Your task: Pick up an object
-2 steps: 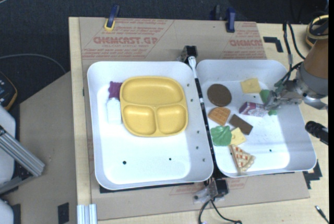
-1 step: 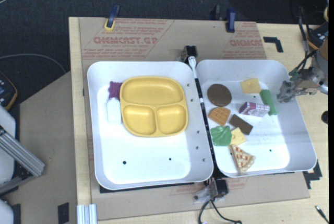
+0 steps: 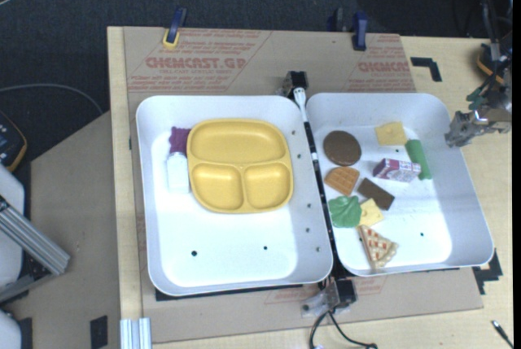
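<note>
The right bin (image 3: 431,237) holds several toy foods: a round brown cookie (image 3: 342,147), a yellow cube (image 3: 391,133), a green cylinder (image 3: 417,158), a purple and white box (image 3: 396,169), a waffle piece (image 3: 342,180), a brown bar (image 3: 376,193), a green leaf (image 3: 344,211), a pale yellow piece (image 3: 371,214) and a pizza slice (image 3: 377,246). My gripper (image 3: 461,130) hangs at the bin's upper right rim, right of the green cylinder and apart from it. Nothing shows in its grasp.
The left bin (image 3: 236,254) carries a yellow divided plate (image 3: 240,164), with a purple and white object (image 3: 177,156) wedged at its left. Cardboard (image 3: 244,54) lies under both bins. Clamps (image 3: 172,30) grip the far edge. Cables run near the front.
</note>
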Robot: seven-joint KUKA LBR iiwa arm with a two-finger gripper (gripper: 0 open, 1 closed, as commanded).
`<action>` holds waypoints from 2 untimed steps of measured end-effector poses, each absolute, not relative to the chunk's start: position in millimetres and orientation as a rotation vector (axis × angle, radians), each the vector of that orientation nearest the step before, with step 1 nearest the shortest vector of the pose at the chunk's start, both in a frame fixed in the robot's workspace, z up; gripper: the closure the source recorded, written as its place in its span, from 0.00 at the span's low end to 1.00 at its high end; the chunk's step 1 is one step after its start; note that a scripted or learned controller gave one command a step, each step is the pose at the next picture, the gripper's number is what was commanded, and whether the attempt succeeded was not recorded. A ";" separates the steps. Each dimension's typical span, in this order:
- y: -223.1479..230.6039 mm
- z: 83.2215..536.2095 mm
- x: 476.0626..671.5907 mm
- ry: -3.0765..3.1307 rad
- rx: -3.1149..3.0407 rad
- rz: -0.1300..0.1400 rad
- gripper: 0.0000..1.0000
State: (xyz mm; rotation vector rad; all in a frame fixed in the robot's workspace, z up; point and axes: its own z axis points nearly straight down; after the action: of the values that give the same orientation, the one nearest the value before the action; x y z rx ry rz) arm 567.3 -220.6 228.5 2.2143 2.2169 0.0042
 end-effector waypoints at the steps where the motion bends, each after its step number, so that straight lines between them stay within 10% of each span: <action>1: -177.7 223.5 572.4 2.227 2.219 0.000 1.00; 2: -124.0 233.3 572.7 2.231 2.217 0.002 1.00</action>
State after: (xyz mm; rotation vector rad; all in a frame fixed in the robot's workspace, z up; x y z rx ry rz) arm 572.7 -124.0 233.3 2.2166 2.2311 0.0019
